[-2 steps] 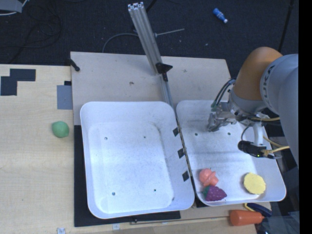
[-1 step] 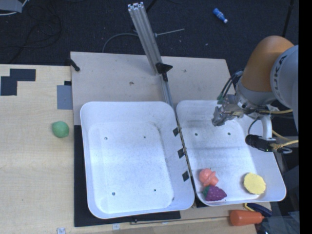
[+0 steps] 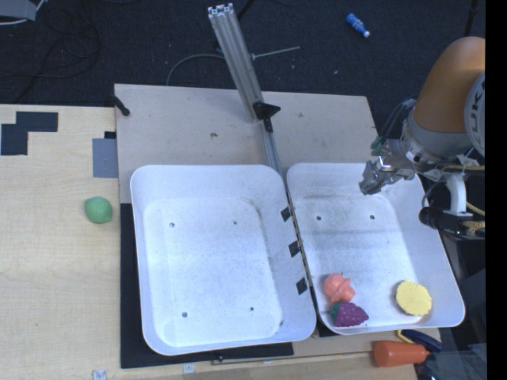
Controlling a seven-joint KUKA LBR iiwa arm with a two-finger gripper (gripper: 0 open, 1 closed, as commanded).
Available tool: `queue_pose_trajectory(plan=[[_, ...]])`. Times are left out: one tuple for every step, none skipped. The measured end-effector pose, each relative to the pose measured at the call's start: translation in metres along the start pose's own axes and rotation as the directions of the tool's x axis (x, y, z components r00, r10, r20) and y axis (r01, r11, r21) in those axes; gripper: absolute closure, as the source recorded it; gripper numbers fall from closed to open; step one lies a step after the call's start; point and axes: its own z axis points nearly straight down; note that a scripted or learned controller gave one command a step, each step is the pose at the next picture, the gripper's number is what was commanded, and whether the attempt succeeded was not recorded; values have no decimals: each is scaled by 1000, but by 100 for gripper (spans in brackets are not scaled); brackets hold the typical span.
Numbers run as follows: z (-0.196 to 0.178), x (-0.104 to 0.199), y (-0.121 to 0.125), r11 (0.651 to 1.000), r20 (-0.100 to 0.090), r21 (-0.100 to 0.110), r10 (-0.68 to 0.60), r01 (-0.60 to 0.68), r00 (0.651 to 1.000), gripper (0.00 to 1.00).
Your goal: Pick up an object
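The arm (image 3: 451, 93) is grey with a rounded orange band. Its small metallic tool (image 3: 372, 182) is silvery-grey. Black cables run beside the wrist.

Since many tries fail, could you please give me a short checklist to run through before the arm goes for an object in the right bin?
1. Targets present in right bin: pink toy, purple toy and yellow toy lie at its near end. Ok.
2. Pincer carrying nothing: nothing seen under it. Ok.
3. Pincer above a target: it hangs over the bin's far end, away from all three. Not ok.
4. Isolated target: yellow toy lies apart; pink and purple touch. Ok for yellow.
5. Wall clearance: yellow toy sits close to the near right rim. Cannot tell.
6. Pincer opening: cannot tell.
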Motion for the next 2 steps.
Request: queue_pose_trajectory(plan=[[-42,-1,1,1000,0,1,0,0,1000,100],[-45,43,-25,1000,-2,4,-3,3,1000,100]])
